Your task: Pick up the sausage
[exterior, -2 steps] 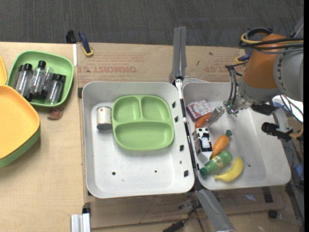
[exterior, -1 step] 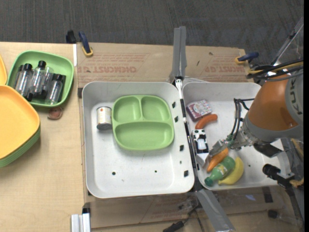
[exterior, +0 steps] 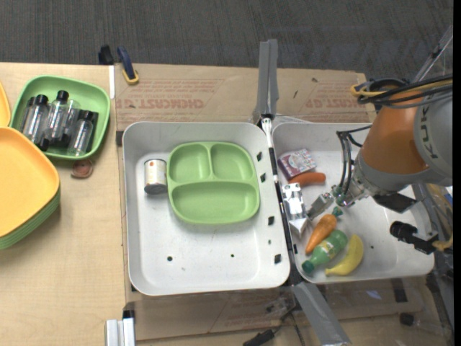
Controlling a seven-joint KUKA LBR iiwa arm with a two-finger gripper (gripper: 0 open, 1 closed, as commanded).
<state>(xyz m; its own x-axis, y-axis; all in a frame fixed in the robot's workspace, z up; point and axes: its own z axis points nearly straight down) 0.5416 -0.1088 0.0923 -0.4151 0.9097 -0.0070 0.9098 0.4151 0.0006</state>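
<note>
Two shallow white bins sit side by side on the counter (exterior: 194, 110). The left bin (exterior: 137, 215) carries one light green three-part plate (exterior: 213, 182) and one small metal can (exterior: 155, 176) just beside it. The right bin (exterior: 403, 258) carries one short reddish-orange sausage (exterior: 312, 179), lying near its far left part beside a pink packet (exterior: 296, 162); also one orange carrot (exterior: 321, 232), one green bottle (exterior: 324, 251) and one yellow banana (exterior: 347, 257). The hand (exterior: 341, 197) hangs low, right of the sausage and apart from it; whether it is released or clenched I cannot tell.
</note>
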